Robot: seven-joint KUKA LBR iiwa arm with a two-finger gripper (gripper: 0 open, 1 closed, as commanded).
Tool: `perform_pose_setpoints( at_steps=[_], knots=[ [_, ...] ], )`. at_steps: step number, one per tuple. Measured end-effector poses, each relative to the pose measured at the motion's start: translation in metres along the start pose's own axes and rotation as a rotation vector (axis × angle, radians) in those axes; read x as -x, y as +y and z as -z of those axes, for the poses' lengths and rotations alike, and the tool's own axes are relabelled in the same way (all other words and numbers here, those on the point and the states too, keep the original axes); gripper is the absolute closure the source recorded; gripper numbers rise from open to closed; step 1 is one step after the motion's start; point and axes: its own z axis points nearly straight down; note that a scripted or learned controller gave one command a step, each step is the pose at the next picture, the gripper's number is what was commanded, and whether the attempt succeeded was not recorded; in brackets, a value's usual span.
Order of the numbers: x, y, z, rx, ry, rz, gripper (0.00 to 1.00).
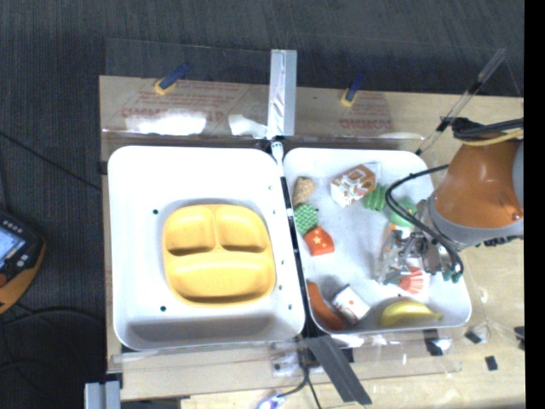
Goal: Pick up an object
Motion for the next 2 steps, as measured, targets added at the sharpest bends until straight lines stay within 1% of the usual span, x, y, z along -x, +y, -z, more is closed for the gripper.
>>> perform_pose_setpoints(
  at_steps=[1, 2],
  knots=[
    [0.0, 0.0, 0.0, 0.0, 0.0, 0.0, 0.0],
    [0.005, 0.016, -0.011, 0.0, 0.009, -0.074, 0.0]
  ],
)
